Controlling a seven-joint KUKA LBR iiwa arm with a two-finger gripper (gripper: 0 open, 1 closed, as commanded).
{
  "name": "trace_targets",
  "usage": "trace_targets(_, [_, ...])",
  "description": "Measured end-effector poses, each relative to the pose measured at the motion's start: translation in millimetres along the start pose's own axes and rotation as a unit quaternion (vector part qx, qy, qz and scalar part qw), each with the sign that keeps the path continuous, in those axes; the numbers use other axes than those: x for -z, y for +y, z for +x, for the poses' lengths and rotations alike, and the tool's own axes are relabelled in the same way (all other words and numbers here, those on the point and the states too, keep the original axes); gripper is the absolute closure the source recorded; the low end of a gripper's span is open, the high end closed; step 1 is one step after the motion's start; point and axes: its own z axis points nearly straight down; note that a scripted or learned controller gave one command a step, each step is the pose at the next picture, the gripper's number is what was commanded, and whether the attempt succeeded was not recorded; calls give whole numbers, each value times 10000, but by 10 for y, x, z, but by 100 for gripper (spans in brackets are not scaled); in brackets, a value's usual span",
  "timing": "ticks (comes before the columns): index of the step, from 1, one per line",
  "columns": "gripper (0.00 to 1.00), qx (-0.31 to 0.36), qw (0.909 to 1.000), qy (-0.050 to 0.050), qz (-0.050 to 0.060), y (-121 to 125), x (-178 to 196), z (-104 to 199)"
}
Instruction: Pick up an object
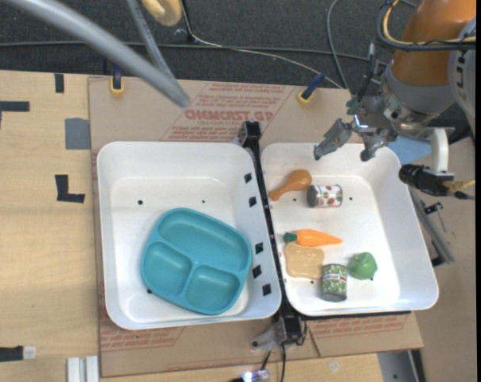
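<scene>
— Fingers first: where do we see the two-finger gripper (349, 139)?

— We see it hanging over the far edge of the right white bin (400, 213), near its far left corner, below the grey arm with the orange band (432, 34). Its two dark fingers (330, 143) are spread apart with nothing between them.

— What do we find closest to it in that bin?

— A brown drumstick-shaped toy (292, 185) lies near the far left corner, and just beside it, towards the middle, a small cylindrical can with a red-and-white label (326, 196) lies on its side.

— And farther on?

— Along the left wall we see an orange toy carrot (314, 237) lying crosswise, and touching it on the near side a tan slice of toy bread (303, 261). At the near edge stands a dark green printed can (334, 282), with a round green toy fruit (363, 266) just beside it towards the right wall.

— What do we note in the left white bin (117, 213)?

— A teal plastic divided plate (194, 261) rests there, towards the near right corner. Both bins sit on a brown cardboard sheet (224, 106) on the bench.
</scene>
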Motion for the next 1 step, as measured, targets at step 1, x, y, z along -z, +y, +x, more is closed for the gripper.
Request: trace_targets(1, [0, -7, 10000, -3, 31, -34, -600, -83])
